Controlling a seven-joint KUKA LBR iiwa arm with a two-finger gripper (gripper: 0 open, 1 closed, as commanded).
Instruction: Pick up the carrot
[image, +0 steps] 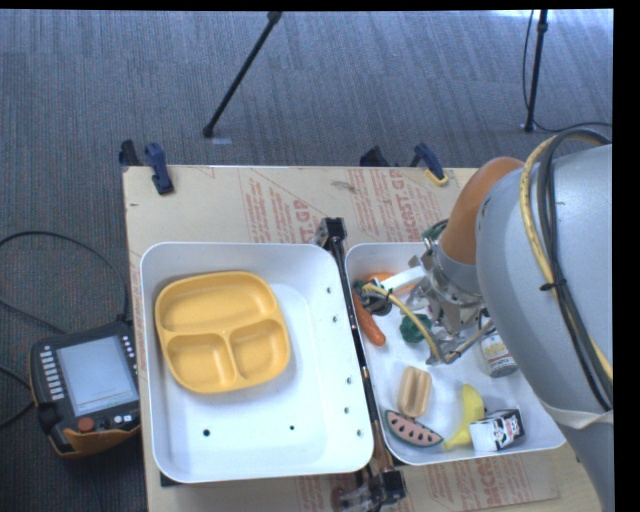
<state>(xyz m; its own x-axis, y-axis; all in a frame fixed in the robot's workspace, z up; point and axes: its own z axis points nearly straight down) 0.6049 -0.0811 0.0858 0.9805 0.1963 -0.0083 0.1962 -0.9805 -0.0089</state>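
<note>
The gripper (440, 335) is seen low over the right bin (540, 432), right of the carrot (371, 324). Its finger spacing cannot be told.

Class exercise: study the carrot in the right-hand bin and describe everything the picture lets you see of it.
The carrot is a small orange toy, plastic by its look, slim and tapering, with a darker greenish end toward the top. It lies flat on the floor of the right bin, close along the bin's left wall, slanting down and to the right. The hand is just right of it, over the bin's middle, not holding it. Whether the carrot touches the wall is unclear.
</note>
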